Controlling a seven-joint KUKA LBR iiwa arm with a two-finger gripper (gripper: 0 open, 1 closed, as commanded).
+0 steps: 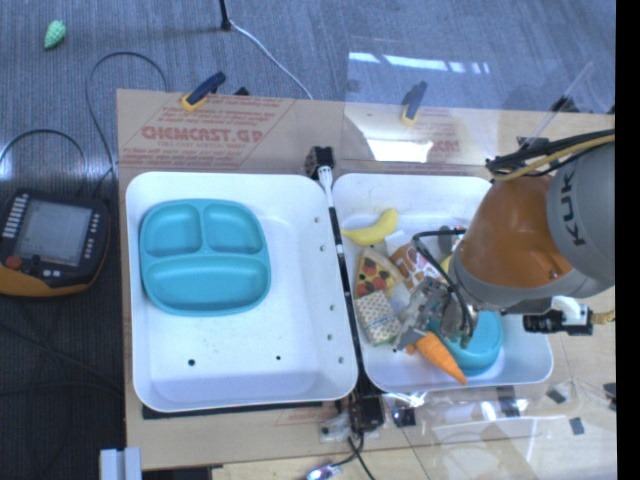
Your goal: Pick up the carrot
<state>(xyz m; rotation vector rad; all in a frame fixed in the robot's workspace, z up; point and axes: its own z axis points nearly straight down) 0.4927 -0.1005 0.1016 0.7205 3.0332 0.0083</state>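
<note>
The orange carrot (441, 356) lies in the right bin (520, 373) near its front wall, pointing toward the front right, its thick end toward the bin's middle. It rests against a small blue bowl (483, 342). My gripper (430, 314) hangs just above and behind the carrot's thick end, under the orange wrist band. Whether it touches the carrot is hidden by the arm's angle.
The right bin also holds a banana (371, 228), a pizza slice (374, 274), a speckled cracker (378, 317) and a striped orange item (410, 262). A blue divided plate (205, 256) lies in the left bin (240, 368). A pendant (50, 240) rests left of the bench.
</note>
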